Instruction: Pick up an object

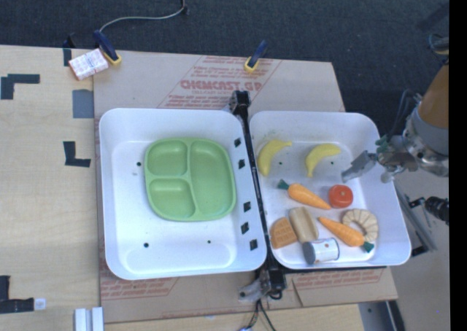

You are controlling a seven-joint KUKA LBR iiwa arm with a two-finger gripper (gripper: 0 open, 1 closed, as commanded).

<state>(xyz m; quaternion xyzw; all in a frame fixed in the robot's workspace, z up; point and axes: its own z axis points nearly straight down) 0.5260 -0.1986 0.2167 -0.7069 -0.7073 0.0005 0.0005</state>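
The end effector (pixel 363 165), its grip state hard to tell, hovers at the frame's right over the right bin (pixel 368 127); it should descend squarely over the nearby tomato (pixel 341 195), clear of the carrot (pixel 307 195)

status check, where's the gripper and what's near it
Gripper above right bin, nothing visibly held. Tomato nearest, banana beside. Nothing in the way.

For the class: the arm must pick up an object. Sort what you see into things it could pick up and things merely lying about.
Could be picked:
two bananas
two carrots
tomato
bread piece
wooden block
can
shrimp

Lying about:
green divided plate
small box on the bench
two clamps
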